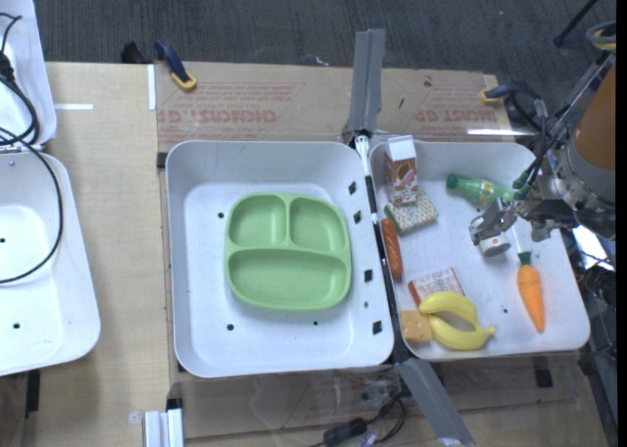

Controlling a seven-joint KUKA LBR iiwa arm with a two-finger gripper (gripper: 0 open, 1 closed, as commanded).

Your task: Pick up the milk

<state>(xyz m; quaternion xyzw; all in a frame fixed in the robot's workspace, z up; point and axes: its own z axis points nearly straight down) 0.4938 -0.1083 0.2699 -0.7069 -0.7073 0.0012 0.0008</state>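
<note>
The milk [403, 169] stood upright at the right bin's [563, 337] far-left corner, untouched. The tool [509, 208] hung well apart; its state could not be told. Approach was judged pending: travel leftward, then descent.

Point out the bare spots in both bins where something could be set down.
Left bin: bare floor rings the green plate, widest along its left. Right bin: one bare patch between sausage, carrot and banana. It is crowded near the milk and pincer.
</note>
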